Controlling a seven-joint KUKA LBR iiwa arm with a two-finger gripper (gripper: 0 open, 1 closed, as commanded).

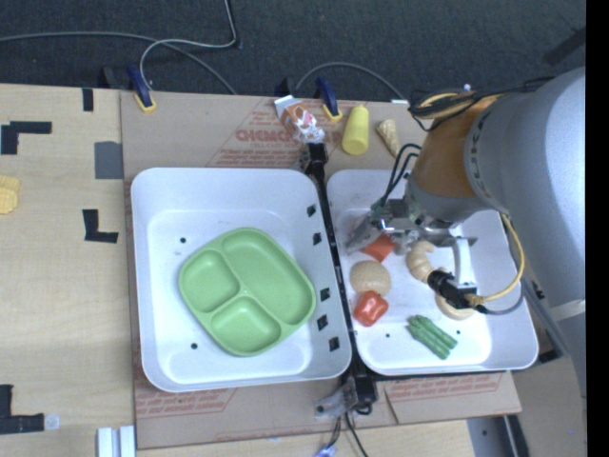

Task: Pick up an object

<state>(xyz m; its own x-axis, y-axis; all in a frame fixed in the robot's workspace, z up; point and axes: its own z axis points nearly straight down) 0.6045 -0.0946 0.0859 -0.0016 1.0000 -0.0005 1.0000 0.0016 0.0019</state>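
Observation:
My gripper (369, 233) is low in the right bin (495, 350), near its left wall. A small orange-red piece (380, 249) lies right under its tip, touching or nearly touching it. Close by in the same bin are a round beige piece (369, 276), a red pepper-like piece (370, 307), a green bean bundle (431, 336) and a pale lumpy piece (420, 260). The arm (476, 160) hides the bin's upper right part.
The left bin (157, 255) holds a green divided plate (247, 290). Behind the bins on the cardboard lie a yellow piece (355, 129), a tan piece (388, 137) and a small packet (299, 117). A black divider (328, 246) runs between the bins.

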